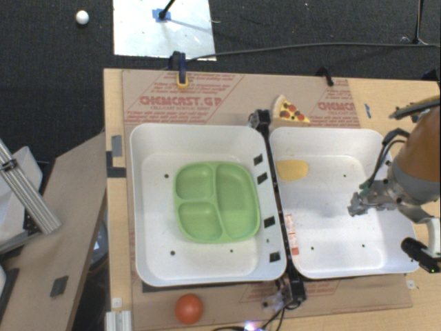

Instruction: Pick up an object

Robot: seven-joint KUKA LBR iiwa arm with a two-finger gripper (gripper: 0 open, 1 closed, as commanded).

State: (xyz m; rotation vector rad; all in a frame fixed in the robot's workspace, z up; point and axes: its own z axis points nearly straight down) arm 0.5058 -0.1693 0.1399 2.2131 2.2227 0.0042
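the claw (360, 205) at the end of the grey arm with the orange band (420, 158) hangs low over the right shallow white plastic bin (331, 257), near that bin's right side, and whether it is released or clenched cannot be told at this size; nothing can be seen caught in it. the flat yellow oval piece (292, 169) lies on the bin floor to the left of the claw and a little farther back, well apart from it. farther left still, across the black divider between the bins, the left shallow white plastic bin (155, 254) holds a light green plastic tray with three compartments (216, 201). behind and left of the claw, outside the bins on the brown cardboard-covered table (227, 98), a toy pizza slice with red spots (290, 111) sits just beyond the right bin's back left corner. in front and far to the left of the claw, an orange-red ball (188, 308) rests on the table just past the left bin's front edge.
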